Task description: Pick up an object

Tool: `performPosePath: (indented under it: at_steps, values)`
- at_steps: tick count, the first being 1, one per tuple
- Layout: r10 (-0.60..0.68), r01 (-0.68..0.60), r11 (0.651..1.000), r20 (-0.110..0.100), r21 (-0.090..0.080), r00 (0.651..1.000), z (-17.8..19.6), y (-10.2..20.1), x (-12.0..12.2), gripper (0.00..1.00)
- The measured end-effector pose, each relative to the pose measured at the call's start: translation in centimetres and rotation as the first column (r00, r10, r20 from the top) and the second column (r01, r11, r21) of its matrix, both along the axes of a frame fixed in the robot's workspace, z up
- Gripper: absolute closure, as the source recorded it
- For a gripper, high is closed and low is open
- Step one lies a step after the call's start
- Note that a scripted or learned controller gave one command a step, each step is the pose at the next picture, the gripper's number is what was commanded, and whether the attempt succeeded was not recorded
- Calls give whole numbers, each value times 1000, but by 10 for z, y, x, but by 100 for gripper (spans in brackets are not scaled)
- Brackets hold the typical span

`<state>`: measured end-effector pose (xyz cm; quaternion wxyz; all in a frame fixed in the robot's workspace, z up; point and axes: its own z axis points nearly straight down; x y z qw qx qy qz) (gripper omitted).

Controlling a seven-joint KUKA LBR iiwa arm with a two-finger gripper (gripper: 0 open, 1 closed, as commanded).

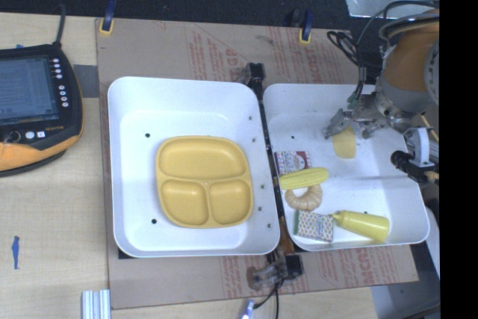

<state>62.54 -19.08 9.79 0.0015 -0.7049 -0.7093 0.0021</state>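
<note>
Right bin [403, 213] | jaws [349, 125] spread | pale yellow block [344, 144] just below, not pinched

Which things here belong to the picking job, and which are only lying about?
Job:
gripper
pale yellow block under the gripper
corn cob
pretzel ring
mustard bottle
two small packets
right bin

Lying about:
yellow divided tray in the left bin
teach pendant
</note>
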Motion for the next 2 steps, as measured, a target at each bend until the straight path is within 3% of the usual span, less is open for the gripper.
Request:
performPosePath:
  at_steps: [1,2]
  values:
    - [-3,3,1000,5,0,1000,91,-21,15,0]
    - [1,-1,1000,0,0,1000,17,-20,19,0]
